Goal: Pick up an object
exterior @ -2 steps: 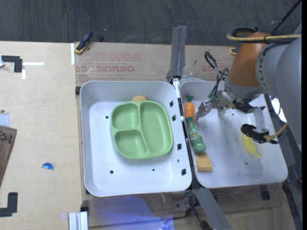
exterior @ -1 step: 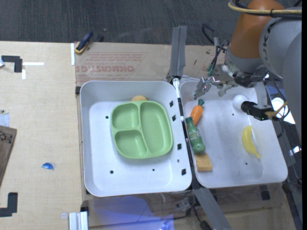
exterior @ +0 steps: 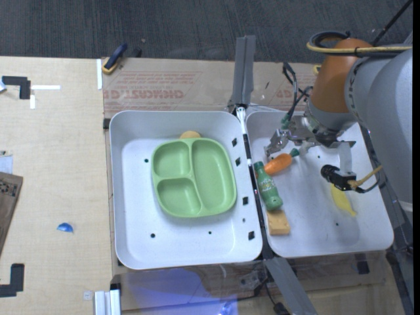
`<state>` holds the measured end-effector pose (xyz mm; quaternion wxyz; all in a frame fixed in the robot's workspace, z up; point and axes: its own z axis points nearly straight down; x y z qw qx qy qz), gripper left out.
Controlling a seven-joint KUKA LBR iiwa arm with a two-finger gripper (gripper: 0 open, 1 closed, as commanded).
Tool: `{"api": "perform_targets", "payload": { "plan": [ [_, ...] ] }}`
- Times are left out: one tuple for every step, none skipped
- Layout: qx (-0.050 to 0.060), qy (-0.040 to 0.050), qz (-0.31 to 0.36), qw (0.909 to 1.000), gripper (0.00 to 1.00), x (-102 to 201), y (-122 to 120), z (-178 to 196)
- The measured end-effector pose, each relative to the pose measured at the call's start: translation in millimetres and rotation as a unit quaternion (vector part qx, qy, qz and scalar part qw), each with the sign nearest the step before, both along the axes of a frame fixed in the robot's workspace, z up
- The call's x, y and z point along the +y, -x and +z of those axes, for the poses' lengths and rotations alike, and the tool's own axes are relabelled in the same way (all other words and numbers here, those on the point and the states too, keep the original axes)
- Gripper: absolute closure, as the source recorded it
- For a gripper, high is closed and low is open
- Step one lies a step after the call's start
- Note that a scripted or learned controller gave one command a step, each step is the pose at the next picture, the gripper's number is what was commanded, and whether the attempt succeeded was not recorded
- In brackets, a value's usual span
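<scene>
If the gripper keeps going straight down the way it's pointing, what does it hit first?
Most likely the orange carrot-shaped toy, which lies just beneath the two-finger gripper in the right white bin. Depth is hard to judge from this slanted view, so it might instead land on the bin floor beside it.

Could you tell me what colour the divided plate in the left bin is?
Light green plate, camera view.

Robotics lab bench, not a home or kitchen. My arm (exterior: 367,77) reaches in over two shallow white bins (exterior: 125,176) set side by side on a pale wood bench (exterior: 52,163). Printed cardboard sheet (exterior: 170,84) lies behind the bins. Black corner marks (exterior: 20,85) are fixed to the benchtop. Dark carpet (exterior: 164,12) beyond. Cables (exterior: 292,84) hang loose near my wrist.
</scene>
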<state>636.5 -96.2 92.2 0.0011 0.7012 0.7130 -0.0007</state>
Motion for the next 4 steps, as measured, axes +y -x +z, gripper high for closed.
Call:
{"api": "perform_targets", "payload": {
  "plan": [
    [0.001, -0.0003, -0.025, 0.9997, 0.0, -0.1, 21.5, -0.5],
    [0.001, 0.0007, -0.024, 0.9997, 1.0, -1.2, 21.3, 8.6],
    [0.001, 0.0001, -0.133, 0.9911, 1.0, 74.4, 20.0, 98.8],
    [0.001, 0.0002, -0.165, 0.9862, 1.0, 100.1, -22.3, 157.3]
  ]
}}
